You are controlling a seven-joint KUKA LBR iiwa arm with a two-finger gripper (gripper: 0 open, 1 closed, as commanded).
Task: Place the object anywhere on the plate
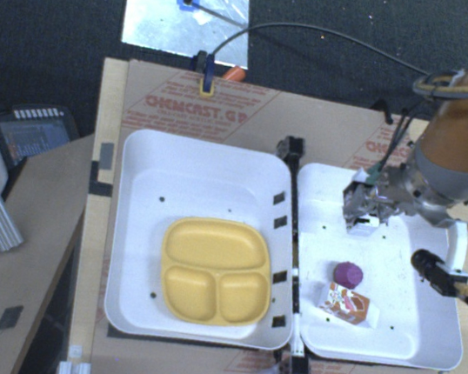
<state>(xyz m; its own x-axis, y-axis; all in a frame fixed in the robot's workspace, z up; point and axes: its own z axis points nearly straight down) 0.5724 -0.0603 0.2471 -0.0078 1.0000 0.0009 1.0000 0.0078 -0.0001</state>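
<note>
Left bin (146,159): we see it holding the yellow divided plate (215,270), three compartments, sitting toward the near side with nothing on it.
Right bin (408,341): two candidates lie together near its near-left part, a small purple object (348,273), rounded, and just on its near side, touching or nearly so, a small printed carton (348,305) lying flat.
Gripper (364,213): it hangs over the far part of the right bin, well apart from both items; nothing shows between its tips, and we cannot tell whether the fingers are spread or closed.
Step in hand: we judge the pick is not yet made, the arm poised above the bin.
Next move: we would need to travel toward the near side, descend on one item without nudging its neighbour, close, then carry left over the divider to the plate.
</note>
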